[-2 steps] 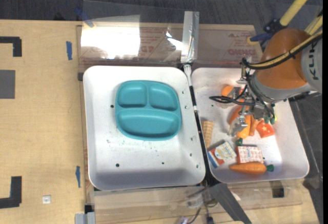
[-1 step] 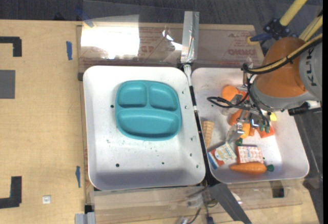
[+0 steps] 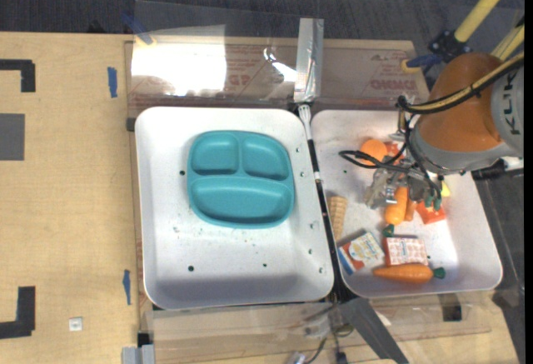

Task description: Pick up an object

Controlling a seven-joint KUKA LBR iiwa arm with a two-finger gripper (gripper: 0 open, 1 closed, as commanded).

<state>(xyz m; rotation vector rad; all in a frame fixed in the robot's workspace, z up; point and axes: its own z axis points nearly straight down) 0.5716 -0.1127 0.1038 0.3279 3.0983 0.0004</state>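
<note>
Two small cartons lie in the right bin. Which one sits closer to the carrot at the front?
The red-and-white carton, directly above the carrot. The other carton, with the orange picture, lies to the left, nearer the divider.

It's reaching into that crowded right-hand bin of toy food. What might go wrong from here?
1. The gripper is down among closely packed items, so it might pinch two at once or push them apart; an orange piece sits right at it.
2. The carrot and small cartons lie close by and might get nudged.
3. A black cable loops near the wrist and might snag.
</note>
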